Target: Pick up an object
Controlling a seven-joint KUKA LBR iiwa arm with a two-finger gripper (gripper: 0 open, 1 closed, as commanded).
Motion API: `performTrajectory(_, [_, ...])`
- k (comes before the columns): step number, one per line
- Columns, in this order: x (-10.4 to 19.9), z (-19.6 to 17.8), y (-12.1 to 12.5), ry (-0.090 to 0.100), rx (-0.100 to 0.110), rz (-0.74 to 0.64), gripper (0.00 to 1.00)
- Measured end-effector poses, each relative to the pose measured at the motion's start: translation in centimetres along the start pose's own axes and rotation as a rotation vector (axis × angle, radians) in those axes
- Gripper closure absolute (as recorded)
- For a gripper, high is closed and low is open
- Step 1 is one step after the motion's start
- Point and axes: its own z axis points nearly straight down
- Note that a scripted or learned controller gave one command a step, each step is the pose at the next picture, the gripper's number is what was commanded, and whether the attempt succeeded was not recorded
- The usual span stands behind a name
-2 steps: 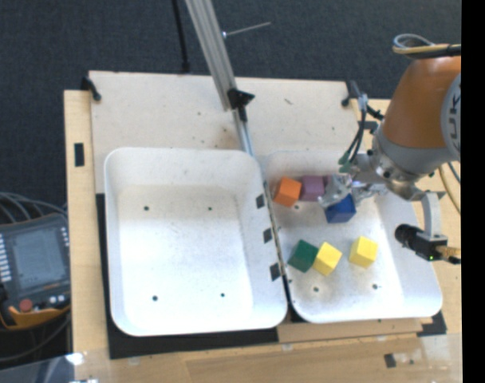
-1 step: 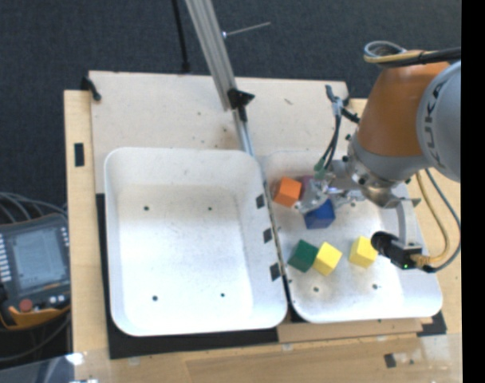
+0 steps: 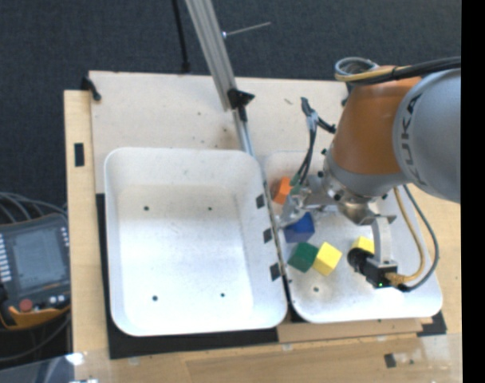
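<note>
Dark carpet surrounded the bench point(image 3: 171, 110), where the left bin point(image 3: 187, 238) sat beside the right bin point(image 3: 362, 306), and over the latter the gripper point(image 3: 297, 208) hung by a blue block point(image 3: 301, 227), near orange point(image 3: 283, 188), green point(image 3: 303, 256) and yellow point(image 3: 328, 258) blocks.

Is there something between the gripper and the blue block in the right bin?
Nothing visible separates them. The gripper sits directly over the small blue block, near the left wall of the right white bin. The green cube and yellow cube lie just below it, and the orange block above, all crowding close.
</note>
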Motion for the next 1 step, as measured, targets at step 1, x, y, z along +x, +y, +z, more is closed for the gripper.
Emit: performTrajectory(1, [4.73,0.72,-1.78,0.001,0.000,-0.001,1.00])
